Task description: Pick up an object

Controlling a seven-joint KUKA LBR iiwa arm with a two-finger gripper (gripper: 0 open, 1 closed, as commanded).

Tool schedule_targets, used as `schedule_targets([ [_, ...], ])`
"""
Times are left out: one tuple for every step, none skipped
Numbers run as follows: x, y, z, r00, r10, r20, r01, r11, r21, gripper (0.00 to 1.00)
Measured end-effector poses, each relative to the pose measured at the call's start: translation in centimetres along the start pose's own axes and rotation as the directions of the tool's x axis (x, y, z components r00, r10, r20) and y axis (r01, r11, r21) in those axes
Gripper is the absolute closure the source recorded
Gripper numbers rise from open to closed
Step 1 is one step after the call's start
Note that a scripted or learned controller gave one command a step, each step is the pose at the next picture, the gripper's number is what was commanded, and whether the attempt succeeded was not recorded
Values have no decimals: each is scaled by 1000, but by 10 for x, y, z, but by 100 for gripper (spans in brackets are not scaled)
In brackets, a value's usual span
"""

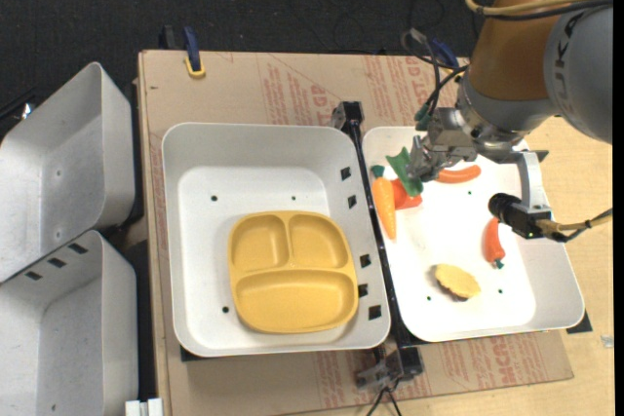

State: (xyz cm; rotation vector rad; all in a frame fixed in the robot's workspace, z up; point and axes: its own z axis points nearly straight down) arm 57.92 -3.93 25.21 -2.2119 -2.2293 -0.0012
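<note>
Gripper (421,163) hangs low over the upper left corner of the right bin (546,302), its dark fingers pointing down among a cluster of toy food; how far apart they stand I cannot tell, and nothing can be made out between them, so I would not call anything held.

Camera view, the 1 there is: directly under the fingertips lie a green leafy piece (400,161) and a small red piece (408,198), touching or nearly so, with a carrot (386,206) just beside them along the bin's left wall; an orange sausage (458,174) lies near the wrist, a red chili (494,243) further right, and a yellow chip-like piece (456,283) well apart toward the front. The left bin (185,209) holds a yellow divided plate (292,271).

Judgement: the step is the descent onto the cluster; to do it well, settle on 1 item (the carrot looks the easiest to span), centre it between the fingers away from the wall, close fully, then lift straight up.
</note>
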Motion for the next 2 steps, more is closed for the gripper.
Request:
schedule_targets([
  [57, 1, 10, 1000, 0, 0, 0, 1000, 2, 100],
  [120, 1, 18, 1000, 0, 0, 0, 1000, 1, 100],
])
